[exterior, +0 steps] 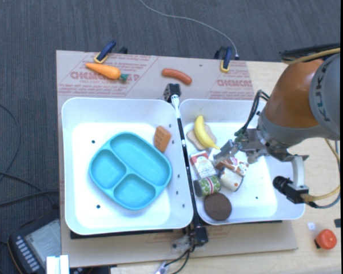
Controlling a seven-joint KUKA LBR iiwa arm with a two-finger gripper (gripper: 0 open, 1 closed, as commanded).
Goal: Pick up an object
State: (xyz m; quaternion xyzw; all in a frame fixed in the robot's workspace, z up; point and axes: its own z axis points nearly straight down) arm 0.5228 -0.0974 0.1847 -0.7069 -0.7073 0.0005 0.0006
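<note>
Grey gripper (227, 153) low in your right bin (268, 207), grip state unclear, over packets near the banana (203, 133), brown disc (218, 206) by the front edge

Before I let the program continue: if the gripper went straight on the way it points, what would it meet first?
Probably the small packet just left of the gripper, amid the right bin's pile; depth is unclear.

Banana (203, 132), brown cookie (218, 206), cup (231, 180), rt bin (270, 205)
</note>
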